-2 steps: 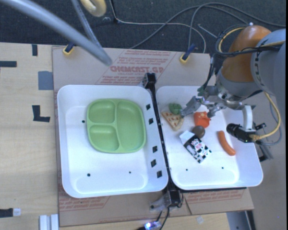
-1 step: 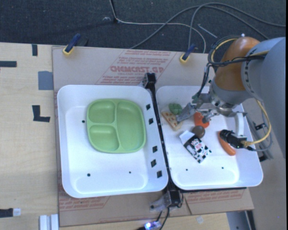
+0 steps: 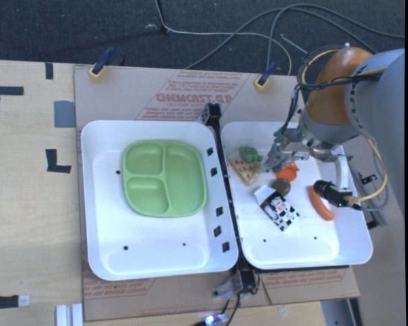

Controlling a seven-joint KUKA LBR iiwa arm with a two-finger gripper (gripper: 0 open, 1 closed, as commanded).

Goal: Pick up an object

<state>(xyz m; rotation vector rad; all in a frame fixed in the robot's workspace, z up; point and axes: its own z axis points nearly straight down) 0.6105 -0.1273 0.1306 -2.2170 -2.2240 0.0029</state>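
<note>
The right bin holds several small objects: a green leafy piece, a tan waffle-patterned wedge, a brown round piece, an orange piece, a black-and-white spotted block and an orange sausage. My gripper hangs low over the bin's upper middle, just above the orange and brown pieces and right of the green one. Its fingertips blur into the clutter, and nothing shows clearly between them.
A green divided plate lies in the left bin. A black divider with clips runs between the bins. The arm's orange band and cables loom over the right bin's upper right corner.
</note>
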